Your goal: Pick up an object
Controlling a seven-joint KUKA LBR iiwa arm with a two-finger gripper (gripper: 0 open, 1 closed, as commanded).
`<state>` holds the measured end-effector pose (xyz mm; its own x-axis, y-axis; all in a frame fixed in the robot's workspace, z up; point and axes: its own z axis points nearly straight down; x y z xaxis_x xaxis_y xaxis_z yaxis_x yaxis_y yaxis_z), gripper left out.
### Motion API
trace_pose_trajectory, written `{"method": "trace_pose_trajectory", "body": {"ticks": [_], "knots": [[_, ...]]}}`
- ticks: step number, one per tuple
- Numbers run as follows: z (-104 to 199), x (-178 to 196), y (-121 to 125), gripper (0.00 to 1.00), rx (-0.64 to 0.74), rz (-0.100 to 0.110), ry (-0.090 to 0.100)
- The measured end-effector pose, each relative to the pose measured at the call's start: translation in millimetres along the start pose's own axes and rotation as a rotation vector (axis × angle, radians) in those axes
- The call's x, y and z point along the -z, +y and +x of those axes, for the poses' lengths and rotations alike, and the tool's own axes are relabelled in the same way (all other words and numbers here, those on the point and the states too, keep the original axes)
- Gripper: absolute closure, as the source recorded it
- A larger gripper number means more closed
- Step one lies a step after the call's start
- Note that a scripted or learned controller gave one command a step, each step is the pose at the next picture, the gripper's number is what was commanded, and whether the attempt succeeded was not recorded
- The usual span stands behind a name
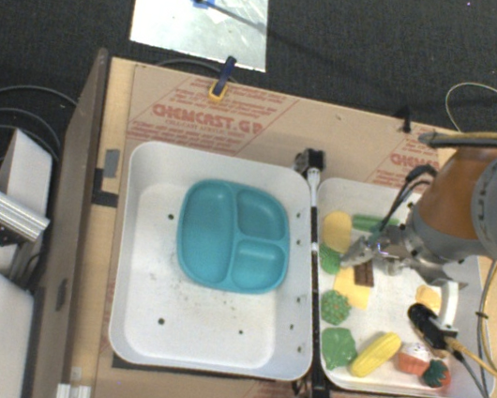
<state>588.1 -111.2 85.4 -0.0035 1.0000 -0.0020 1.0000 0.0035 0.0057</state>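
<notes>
We read red lettering printed on the brown cardboard sheet [245, 112] that lies under the two white bins. Behind the left bin [144, 223] it spells something like "CHEMCAST GP". The same red print repeats near the sheet's right corner, but there we cannot make it out.

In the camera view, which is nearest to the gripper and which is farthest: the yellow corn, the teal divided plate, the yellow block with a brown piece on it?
Measured from the gripper:
1. Yellow block, just below the gripper in the right bin.
2. Yellow corn, lower in the same bin, near its front edge.
3. Teal divided plate, in the left bin.
</notes>
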Motion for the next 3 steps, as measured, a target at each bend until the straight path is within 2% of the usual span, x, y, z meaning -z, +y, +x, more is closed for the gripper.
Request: {"method": "trace_pose_trajectory", "body": {"ticks": [1, 2, 3], "knots": [[30, 31, 35, 0.0, 0.005, -0.001, 0.002], [-2, -1, 82, 0.0, 0.001, 0.008, 0.003], [-9, -2, 3, 0.0, -0.005, 0.01, 0.003]]}}
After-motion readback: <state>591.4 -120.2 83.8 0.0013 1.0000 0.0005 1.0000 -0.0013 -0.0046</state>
